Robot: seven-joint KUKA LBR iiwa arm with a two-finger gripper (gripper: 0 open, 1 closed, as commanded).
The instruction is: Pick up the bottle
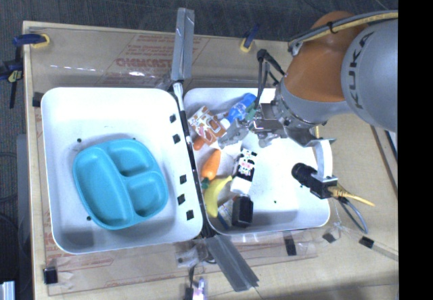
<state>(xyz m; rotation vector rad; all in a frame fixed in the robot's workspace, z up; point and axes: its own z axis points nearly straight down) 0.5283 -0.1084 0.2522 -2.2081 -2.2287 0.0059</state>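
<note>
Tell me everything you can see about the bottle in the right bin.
The bottle looks like clear plastic with a blue cap or label end, lying on its side at a slant near the right bin's far wall. Its lower end sits beside a colourful snack packet, and the gripper is right next to it. Whether they touch is unclear.

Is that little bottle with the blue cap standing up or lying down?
Lying down. The bottle rests on its side near the far wall of the right bin, cap pointing toward the claw beside it.
</note>
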